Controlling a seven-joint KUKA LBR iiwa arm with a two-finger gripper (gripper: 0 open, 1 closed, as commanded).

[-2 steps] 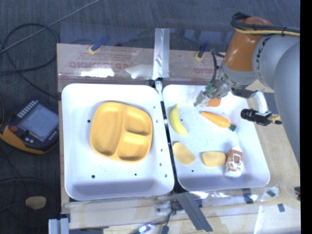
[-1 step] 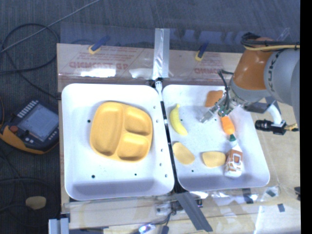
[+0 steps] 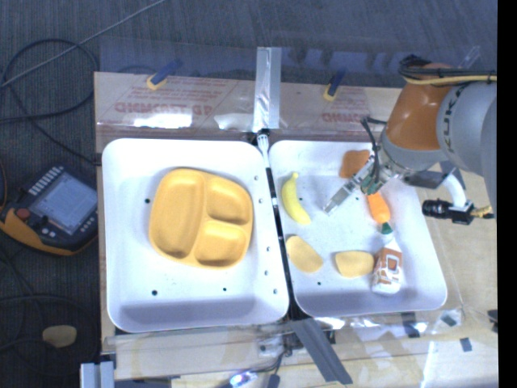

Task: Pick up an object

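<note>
I'm low in the right bin [image 3: 433,275], my gripper [image 3: 343,194] hovering over bare floor right of centre, fingers a little apart with nothing between them. The approach is in hand. The banana [image 3: 293,199] lies just to its left, the carrot [image 3: 378,207] just right; next I'd centre over one and descend.

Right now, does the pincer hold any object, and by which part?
Nothing is held. The pincer hangs open over the right bin, between the banana and the carrot.
</note>
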